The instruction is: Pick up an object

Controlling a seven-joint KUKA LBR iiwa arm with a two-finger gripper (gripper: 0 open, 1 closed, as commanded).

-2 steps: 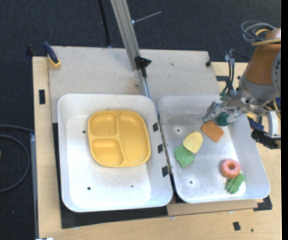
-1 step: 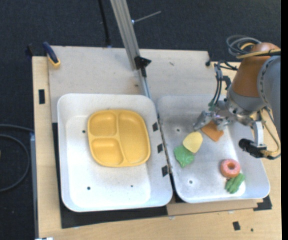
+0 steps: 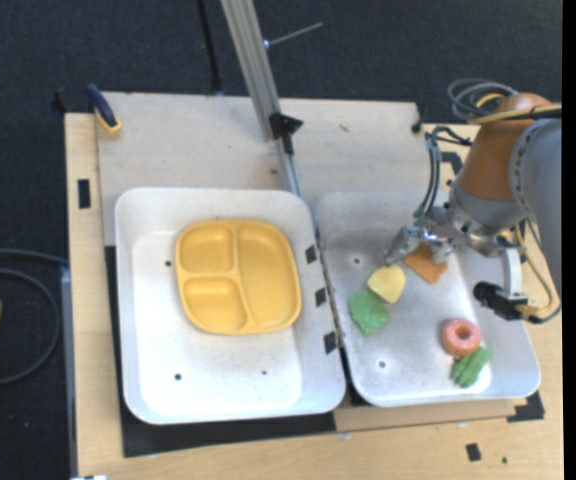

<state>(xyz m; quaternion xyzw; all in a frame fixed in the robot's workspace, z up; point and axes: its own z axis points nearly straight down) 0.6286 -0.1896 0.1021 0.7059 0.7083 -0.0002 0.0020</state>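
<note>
- The worktop [image 3: 198, 143] carried two shallow white bins side by side, the left bin [image 3: 148, 368] and the right bin [image 3: 408, 373].
- A yellow divided plate [image 3: 238, 274] with three compartments lay flat in the left bin, toward its upper middle.
- The grey arm [image 3: 528, 168], with its orange band [image 3: 488, 158] above the wrist, reached in from the right and bent down over the upper part of the right bin.
- The pincer [image 3: 408, 248] hung low over that bin, near the upper middle of its floor; whether its fingers were wide or narrow could not be told from this view, and nothing could be seen between them.
- An orange block [image 3: 428, 266] lay just beside the pincer, on its lower right, partly under the wrist.
- A pale yellow object [image 3: 388, 284] lay just below the pincer tip, close to it; contact could not be judged.
- A green leaf-like object [image 3: 368, 314] lay just below and to the left of the yellow one, touching or nearly touching it.
- A pink ring-shaped object [image 3: 460, 336] sat toward the bin's lower right, well apart from the pincer.
- A second green object [image 3: 470, 366] lay right under the pink ring, near the bin's lower right rim.
</note>
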